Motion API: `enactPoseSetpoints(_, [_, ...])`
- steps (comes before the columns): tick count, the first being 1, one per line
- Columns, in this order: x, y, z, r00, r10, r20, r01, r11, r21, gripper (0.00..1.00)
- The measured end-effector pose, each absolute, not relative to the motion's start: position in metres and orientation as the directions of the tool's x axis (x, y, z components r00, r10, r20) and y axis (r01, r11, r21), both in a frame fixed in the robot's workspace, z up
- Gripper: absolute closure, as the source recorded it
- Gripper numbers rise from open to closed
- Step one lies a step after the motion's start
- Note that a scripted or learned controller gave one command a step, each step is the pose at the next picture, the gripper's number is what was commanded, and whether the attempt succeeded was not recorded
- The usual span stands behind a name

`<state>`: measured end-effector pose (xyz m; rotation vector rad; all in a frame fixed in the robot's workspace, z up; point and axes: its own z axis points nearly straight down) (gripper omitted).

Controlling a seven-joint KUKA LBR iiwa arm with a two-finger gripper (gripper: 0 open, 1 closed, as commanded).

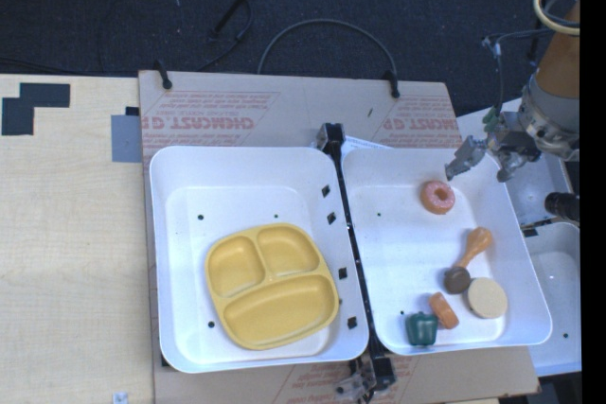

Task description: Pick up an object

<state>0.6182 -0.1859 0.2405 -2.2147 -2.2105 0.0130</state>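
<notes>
Probably light and stiff, the small pink frosted toy doughnut [437, 197] lies at twelve o'clock in the right white bin [535, 298]; pinch across its ring. Spread empty, the gripper [488, 160] hovers at its two o'clock.

Arm [557, 61] truncated by the right edge above its orange band; green object [421, 328] too small to identify, possibly a toy pepper.
</notes>
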Motion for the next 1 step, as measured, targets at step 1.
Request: enactPoseSetpoints(1, [0.6205,-0.1858,0.2487,0.000,1.000,0.001,1.000,0.000,-0.002,0.00])
